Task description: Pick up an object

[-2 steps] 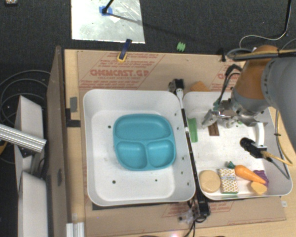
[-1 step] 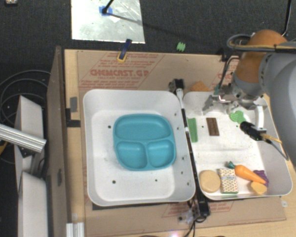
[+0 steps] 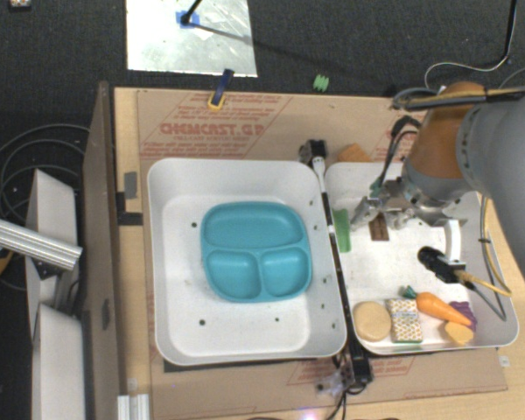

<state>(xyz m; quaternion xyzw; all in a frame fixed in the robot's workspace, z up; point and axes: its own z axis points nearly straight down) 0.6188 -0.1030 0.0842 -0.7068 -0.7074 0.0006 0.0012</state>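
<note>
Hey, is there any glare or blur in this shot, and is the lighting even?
Camera view: strong glare on the metal sheet at top; lighting over both bins fairly even, soft shadows; the blue tray reads sharp, the gripper and the small items near the carrot look soft.

My surface (image 3: pixel 245 116) is a brown board with red print along its far part. Two shallow white bins sit directly on it, side by side and touching: the left bin (image 3: pixel 171 261) and the right bin (image 3: pixel 499 326). A yellow-and-blue clip (image 3: pixel 219 90) grips its far edge.
</note>
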